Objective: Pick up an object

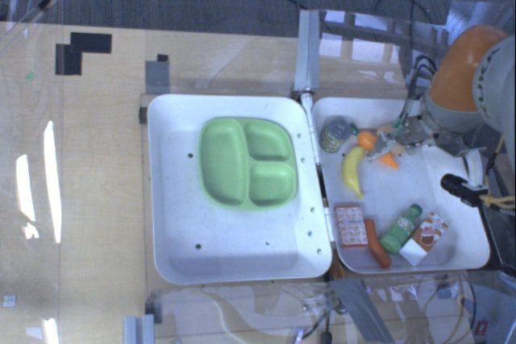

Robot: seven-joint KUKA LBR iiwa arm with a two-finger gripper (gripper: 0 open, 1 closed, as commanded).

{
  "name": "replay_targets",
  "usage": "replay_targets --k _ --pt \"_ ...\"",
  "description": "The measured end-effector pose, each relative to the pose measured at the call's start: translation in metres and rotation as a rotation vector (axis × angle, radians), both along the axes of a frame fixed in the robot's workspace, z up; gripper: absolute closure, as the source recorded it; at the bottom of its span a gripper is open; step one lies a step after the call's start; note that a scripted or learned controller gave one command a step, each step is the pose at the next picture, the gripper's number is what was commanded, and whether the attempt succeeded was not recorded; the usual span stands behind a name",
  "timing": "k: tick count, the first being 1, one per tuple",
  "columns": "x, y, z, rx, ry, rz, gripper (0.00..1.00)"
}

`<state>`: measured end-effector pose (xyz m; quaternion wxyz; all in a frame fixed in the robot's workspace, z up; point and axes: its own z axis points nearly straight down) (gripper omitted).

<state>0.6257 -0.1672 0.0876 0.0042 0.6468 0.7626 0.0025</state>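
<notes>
Camera view, contents listed by descending size. Bench (pixel 81 173): pale wood, bearing two shallow white bins side by side. Left bin (pixel 177 254): holds one item, a green divided tray (pixel 246 163) with three compartments, lying flat toward the bin's upper middle. Right bin (pixel 451 209): holds all the small objects. Arm (pixel 476 84): grey with an orange band, entering from the right over the right bin's upper corner. Gripper (pixel 395 142): low over the upper part of the right bin, beside the orange pieces; whether its fingers are spread or pressed together cannot be told, and no object is seen between them.

Small objects, right bin:
- Yellow banana (pixel 352 171), upright on the left side, just below the tin.
- Green bottle (pixel 401 228), tilted, lower middle, touching the carton.
- Small printed carton (pixel 426 236), white and red, lower right.
- Red-and-white flat packet (pixel 350 225), lower left, beside the sausage.
- Red-orange sausage-shaped piece (pixel 376 244), along the bottom edge.
- Round tin (pixel 334 134), upper left corner.
- Orange round fruit (pixel 367 139), between tin and gripper.
- Orange wedge (pixel 388 160), just under the gripper.
</notes>
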Motion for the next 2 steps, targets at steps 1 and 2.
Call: replay_targets --k 1,2 --pt "0.001 0.002 0.011 0.001 0.0 0.006 1.0" --pt "0.045 0.038 0.127 0.0 0.0 -0.002 1.0"
